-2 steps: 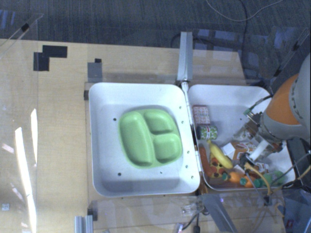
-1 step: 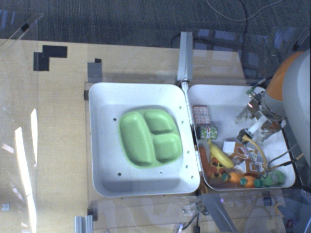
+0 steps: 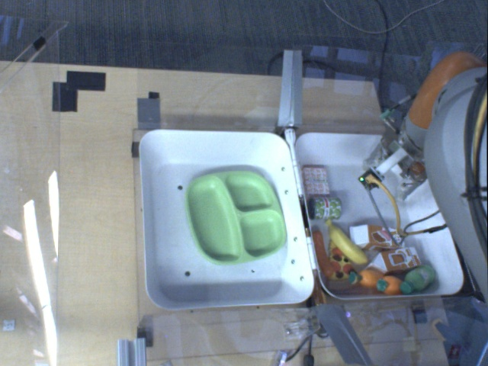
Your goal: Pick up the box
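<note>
Starting at the near end, what lies in the right bin (image 3: 450, 280)?

Along its near wall sit an orange piece (image 3: 379, 281) and a green piece (image 3: 418, 277), close together; I cannot name them. Just beyond those are two brown cartons (image 3: 390, 248), one behind the other, and a banana (image 3: 347, 244) to their left, lying at a slant.

And the left bin (image 3: 164, 280)?

It holds a green divided plate (image 3: 235, 216), lying flat near the middle, with white floor around it on every side.

Where is the box?

The box (image 3: 315, 179) lies in the right bin, farther back than the banana, close against the wall shared with the left bin. A small green can (image 3: 326, 207) lies just on its near side, almost touching it.

Where is the gripper (image 3: 383, 168)?

It hangs over the far right part of the same bin, well apart from the box, with bare white floor between them. A yellow cable (image 3: 395, 208) loops down from it toward the cartons.

Is it open or closed?

I cannot tell; it is too small and cluttered from here. Nothing can be seen held in it.

And past the bins?

The grey arm (image 3: 457, 158) with its orange band (image 3: 438, 82) comes in from the right, and a thin cable (image 3: 358, 6) curls on the dark floor (image 3: 191, 14) beyond the bench (image 3: 76, 204).
</note>
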